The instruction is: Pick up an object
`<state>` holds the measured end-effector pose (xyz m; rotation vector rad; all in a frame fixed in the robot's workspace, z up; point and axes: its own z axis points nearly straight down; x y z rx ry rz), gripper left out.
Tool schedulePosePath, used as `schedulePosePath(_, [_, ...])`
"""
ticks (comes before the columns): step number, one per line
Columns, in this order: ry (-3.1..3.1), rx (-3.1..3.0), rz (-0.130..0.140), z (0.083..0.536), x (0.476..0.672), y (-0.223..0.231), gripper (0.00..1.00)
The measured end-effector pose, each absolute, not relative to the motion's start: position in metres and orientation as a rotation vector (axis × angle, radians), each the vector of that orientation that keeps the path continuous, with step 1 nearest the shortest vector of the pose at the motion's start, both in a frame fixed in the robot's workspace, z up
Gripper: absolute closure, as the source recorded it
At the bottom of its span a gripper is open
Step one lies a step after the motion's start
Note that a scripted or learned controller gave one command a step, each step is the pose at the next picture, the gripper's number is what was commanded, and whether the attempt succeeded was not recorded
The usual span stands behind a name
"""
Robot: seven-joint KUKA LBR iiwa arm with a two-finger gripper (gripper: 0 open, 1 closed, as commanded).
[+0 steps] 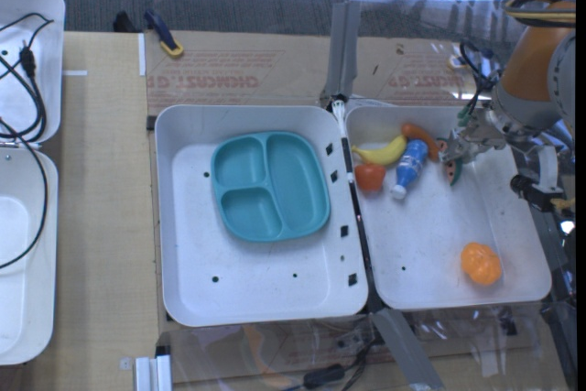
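Note:
The right bin (439,229) holds a yellow banana (385,150), a red tomato-like piece (370,178), a blue and white bottle (409,167) and an orange carrot-like piece (418,134), clustered at its back left. An orange fruit (481,263) lies alone near the front right. My gripper (455,163) hangs low over the back of this bin, just right of the bottle and the carrot-like piece. Nothing can be seen held in it.
The left bin (174,197) holds a teal divided plate (271,186). A grey divider post (343,50) rises behind the seam between the bins. Cables (540,179) hang along the right bin's right edge. A blue and yellow tool (163,36) lies on the bench at back.

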<state>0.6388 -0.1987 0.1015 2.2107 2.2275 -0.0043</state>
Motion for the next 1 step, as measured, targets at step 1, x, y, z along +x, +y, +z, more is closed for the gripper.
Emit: schedulePosePath(1, [2.225,2.217,-0.001,0.1991,0.6187,-0.1443,1.00])
